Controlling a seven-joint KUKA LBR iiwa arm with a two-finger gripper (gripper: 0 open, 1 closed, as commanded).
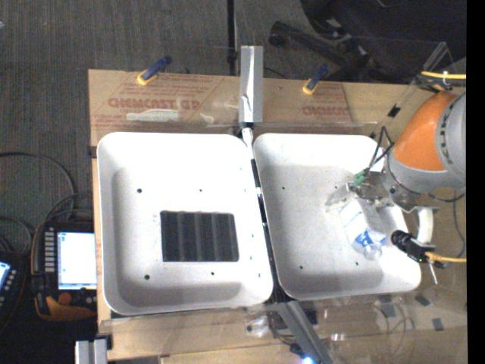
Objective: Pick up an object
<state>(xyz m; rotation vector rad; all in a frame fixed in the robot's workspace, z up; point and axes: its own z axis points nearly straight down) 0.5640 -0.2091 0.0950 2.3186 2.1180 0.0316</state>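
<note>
Reaching in from the right, my grey arm with its orange band (424, 139) hangs over the right shallow white bin (303, 264). My gripper (362, 192) sits low above a clear plastic bottle with a blue cap (365, 237) lying near that bin's right side. Whether I grip it, I cannot tell. A dark ribbed rectangular block (199, 236) rests in the left white bin (129, 279).

Arm (439, 142) cut off at right edge; gripper (362, 203) a translucent blur.
</note>
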